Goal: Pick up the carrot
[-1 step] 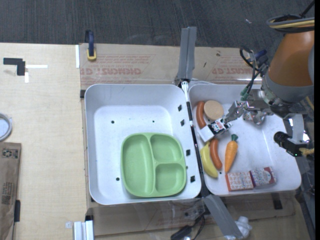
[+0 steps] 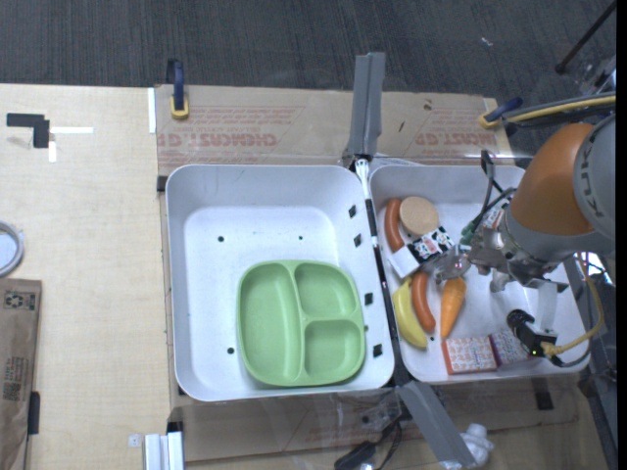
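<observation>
Seen from the camera view above the tabletop, the carrot (image 2: 451,305) lies in the right bin (image 2: 509,368), its thick end up toward the arm and its tip pointing down toward the bin's near side, just beside a red sausage-shaped item (image 2: 422,300) and a banana (image 2: 409,317). The end effector (image 2: 458,265) sits right at the carrot's upper end, touching or very nearly so, but whether it is spread or pressed together cannot be told from this angle, since the wrist and cabling crowd that spot. The carrot looks to be resting on the bin floor, so by my reading the approach is done while the grasp is unconfirmed and the lift is yet to come. The left bin (image 2: 196,262) holds a green divided plate (image 2: 302,323).
</observation>
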Controlling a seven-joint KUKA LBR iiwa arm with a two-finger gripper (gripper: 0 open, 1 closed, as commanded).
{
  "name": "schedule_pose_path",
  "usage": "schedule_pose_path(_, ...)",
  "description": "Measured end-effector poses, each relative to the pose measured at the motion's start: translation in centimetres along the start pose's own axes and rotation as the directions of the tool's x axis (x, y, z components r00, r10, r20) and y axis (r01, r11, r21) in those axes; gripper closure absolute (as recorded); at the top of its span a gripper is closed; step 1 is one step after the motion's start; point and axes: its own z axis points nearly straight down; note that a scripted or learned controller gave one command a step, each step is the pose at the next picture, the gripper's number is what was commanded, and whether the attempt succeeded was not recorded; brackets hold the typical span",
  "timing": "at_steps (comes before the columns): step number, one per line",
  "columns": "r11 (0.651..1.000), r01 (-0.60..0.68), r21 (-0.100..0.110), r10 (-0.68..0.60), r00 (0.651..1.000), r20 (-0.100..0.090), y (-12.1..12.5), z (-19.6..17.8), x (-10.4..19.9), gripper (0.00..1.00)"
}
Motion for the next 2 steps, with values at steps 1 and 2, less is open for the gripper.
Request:
schedule_pose_path(1, 1.000, -0.003, -0.001, 0.003, 1.000, 0.000, 0.0, -0.9, 0.0, 1.00)
schedule_pose_path(2, 0.997, 0.079, -0.001, -0.079, 0.997, 0.001, 1.3, -10.0, 7.8, 1.00)
